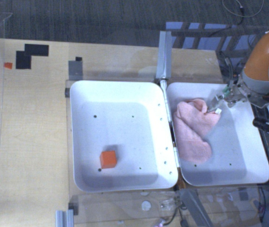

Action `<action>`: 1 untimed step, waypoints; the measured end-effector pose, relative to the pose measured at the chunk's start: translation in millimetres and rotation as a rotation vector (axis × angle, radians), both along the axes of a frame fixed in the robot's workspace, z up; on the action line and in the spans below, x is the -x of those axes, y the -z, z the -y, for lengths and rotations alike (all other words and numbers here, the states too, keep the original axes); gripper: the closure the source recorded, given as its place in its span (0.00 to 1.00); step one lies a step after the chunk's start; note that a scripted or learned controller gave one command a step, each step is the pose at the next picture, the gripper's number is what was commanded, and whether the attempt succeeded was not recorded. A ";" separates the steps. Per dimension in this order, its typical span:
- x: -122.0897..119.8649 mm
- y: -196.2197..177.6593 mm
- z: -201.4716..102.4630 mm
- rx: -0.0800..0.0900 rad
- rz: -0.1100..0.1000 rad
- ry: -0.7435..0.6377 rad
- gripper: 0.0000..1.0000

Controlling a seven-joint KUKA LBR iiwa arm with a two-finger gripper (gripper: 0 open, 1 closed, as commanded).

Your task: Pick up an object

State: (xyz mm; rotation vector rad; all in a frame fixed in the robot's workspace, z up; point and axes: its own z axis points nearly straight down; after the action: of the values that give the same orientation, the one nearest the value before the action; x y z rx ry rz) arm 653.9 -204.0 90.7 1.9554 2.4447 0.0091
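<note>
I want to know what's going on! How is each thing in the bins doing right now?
Pink cloth: crumpled in a heap in the right bin, not lifted.
Orange block: sitting flat in the left bin, untouched.
Tool: at the cloth's upper edge.

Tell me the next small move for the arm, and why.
Probably lower the gripper a little onto the pink cloth and close on it. The gripper sits at the cloth's upper right edge in the right bin, so the cloth is the nearest target. The orange block lies far off in the left bin.
</note>
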 end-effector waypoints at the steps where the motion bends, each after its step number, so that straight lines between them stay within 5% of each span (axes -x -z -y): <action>1: 16.2 1.0 -38.3 0.001 -0.001 -0.126 0.00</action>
State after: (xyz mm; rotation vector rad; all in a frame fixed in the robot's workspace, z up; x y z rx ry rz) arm 637.8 -165.7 89.7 1.7980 2.5632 0.0086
